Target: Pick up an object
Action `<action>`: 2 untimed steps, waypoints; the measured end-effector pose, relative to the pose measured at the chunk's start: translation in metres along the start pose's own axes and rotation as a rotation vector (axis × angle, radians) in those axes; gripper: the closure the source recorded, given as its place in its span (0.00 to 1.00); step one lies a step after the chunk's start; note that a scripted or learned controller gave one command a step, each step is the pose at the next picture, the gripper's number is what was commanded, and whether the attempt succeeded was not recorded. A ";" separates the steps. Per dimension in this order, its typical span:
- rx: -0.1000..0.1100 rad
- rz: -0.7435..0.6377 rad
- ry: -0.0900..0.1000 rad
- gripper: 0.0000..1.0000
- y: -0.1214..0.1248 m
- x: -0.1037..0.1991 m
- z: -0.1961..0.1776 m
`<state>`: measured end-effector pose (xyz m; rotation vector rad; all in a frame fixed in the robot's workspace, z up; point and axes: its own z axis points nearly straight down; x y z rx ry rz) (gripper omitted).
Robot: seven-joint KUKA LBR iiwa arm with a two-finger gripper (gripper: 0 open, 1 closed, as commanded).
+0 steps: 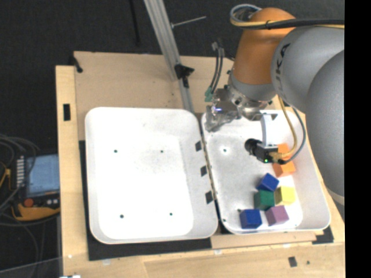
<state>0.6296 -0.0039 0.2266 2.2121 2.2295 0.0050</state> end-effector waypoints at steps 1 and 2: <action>0.004 0.001 -0.001 1.00 -0.010 0.048 0.007; 0.004 0.000 0.000 1.00 -0.032 0.101 0.002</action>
